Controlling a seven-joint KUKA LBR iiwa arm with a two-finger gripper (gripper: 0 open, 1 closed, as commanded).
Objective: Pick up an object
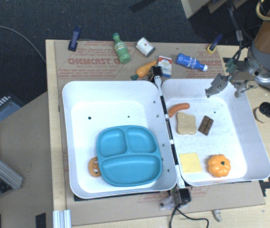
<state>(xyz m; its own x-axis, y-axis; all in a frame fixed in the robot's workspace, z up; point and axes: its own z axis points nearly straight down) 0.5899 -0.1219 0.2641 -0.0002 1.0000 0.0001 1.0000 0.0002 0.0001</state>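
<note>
My gripper hangs over the far right corner of the right bin, open, with nothing between its fingers. Below and to its left in that bin lie a red sausage, a slice of bread and a brown chocolate block. Nearer the front edge are a yellow cheese slice and a small orange pumpkin. The chocolate block is the closest of these to the gripper, and all of them lie apart from it.
The left bin holds a blue divided plate with a pretzel at its left edge. Behind the bins on the board lie a green bottle, a white can, a small carton, a carrot and a blue bottle.
</note>
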